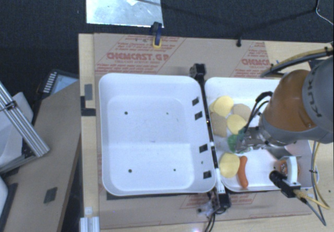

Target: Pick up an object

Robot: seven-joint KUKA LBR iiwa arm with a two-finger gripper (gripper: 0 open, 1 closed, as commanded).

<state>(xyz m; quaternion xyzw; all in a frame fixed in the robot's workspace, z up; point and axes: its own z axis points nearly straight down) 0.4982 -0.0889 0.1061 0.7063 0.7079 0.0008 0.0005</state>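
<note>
Arm (pixel 292 106), tool (pixel 237 142) beside yellow object (pixel 236 122)

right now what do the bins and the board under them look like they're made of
The two white bins look like thin moulded plastic: smooth, slightly glossy, with rounded corners and rims. The board beneath looks like a sheet still in its tan paper masking, matte with red printed lettering; the material under that paper can't be told.

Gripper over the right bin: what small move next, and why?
Probably a short, straight descent. The gripper sits low in the right bin over a green object, with yellow pieces close around; I can't confirm anything is held, so moving sideways risks nudging them.
</note>
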